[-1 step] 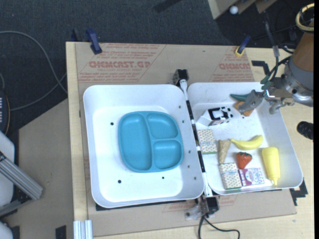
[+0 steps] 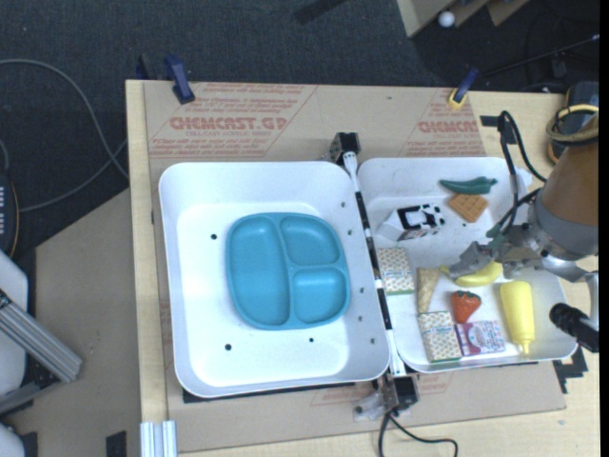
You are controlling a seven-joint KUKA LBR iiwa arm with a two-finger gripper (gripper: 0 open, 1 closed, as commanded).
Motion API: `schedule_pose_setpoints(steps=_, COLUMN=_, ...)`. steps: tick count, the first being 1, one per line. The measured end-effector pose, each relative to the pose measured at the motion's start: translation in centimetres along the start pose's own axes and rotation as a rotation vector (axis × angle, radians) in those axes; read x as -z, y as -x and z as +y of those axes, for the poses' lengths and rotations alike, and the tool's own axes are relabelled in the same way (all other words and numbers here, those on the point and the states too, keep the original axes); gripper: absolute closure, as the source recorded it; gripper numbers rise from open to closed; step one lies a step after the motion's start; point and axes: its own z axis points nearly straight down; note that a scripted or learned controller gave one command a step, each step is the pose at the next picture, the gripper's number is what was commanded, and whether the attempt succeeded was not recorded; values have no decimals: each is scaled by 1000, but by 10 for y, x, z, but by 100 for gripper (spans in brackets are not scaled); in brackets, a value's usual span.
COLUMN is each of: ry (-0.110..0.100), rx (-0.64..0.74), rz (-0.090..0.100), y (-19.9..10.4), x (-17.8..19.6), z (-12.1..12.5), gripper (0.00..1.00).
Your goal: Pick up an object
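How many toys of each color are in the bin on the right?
Yellow: 2, banana, mustard bottle
Green: 1, pepper
Red: 1, strawberry
Orange: 1, waffle
Black and white: 1, cow-patterned toy
Other: 4 flat, pale or printed pieces
Total: 10

The arm [image 2: 576, 203] enters from three o'clock, its orange band uppermost and the grey wrist below it. The wrist points toward nine o'clock and slightly down. The gripper [image 2: 483, 255] sits at the wrist's nine o'clock end, its dark metal fingers [image 2: 473, 253] spread apart.
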Motion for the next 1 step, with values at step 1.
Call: schedule_pose_setpoints(steps=1, ry=2, rx=1, rz=0, y=-24, x=-64, z=-21, gripper=0)
